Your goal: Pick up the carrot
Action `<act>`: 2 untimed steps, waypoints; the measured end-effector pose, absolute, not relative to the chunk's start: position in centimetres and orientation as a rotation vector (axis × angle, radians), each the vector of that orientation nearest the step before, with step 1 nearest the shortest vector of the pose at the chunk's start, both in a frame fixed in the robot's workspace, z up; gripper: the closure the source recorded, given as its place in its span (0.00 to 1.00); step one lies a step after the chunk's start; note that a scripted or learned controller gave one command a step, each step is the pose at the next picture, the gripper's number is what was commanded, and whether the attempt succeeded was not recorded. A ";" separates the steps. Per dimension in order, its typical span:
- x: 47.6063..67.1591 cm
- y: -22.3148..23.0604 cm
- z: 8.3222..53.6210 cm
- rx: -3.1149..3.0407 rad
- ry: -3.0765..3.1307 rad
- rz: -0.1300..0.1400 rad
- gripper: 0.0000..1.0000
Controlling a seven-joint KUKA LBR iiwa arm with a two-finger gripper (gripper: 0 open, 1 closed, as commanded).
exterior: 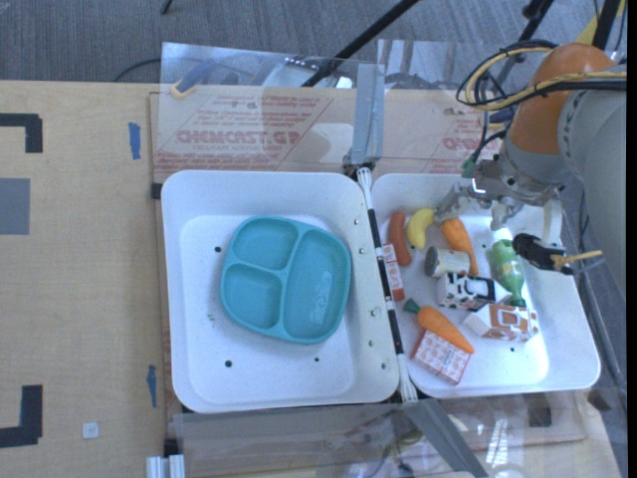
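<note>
The arm comes in from the right with its orange band uppermost, and much of its grey body is cut off by the frame edge; the hand (pixel 495 207) hangs over the far part of the right bin (pixel 572 366), and whether it is spread or pressed together I cannot tell, since the wrist covers most of it. Just below and left of the hand lies one carrot (pixel 457 237), touching a yellow banana-like piece (pixel 420 227) and close to a red sausage shape (pixel 399 235). A second carrot (pixel 444 328) lies well below the hand, nearer the camera, beside a red-checked packet (pixel 441 357) whose print is too small to read. A green vegetable (pixel 508 264) sits directly under the hand's right side, partly hidden by a black fitting. A black-and-white carton (pixel 468 290) carries markings that cannot be made out. Far to the hand's left, the left bin (pixel 189 347) holds a teal divided plate (pixel 286 279). Beyond the bins, a clear sheet (pixel 249 132) on the desk (pixel 70 267) reads "CHEMCAST" in red.
</note>
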State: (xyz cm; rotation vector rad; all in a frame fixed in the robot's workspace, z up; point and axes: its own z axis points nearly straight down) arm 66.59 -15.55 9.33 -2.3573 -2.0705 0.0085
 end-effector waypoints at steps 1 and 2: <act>66.8 -15.4 10.4 -2.357 -2.078 0.005 1.00; 66.8 -9.8 20.2 -2.267 -2.177 -0.001 1.00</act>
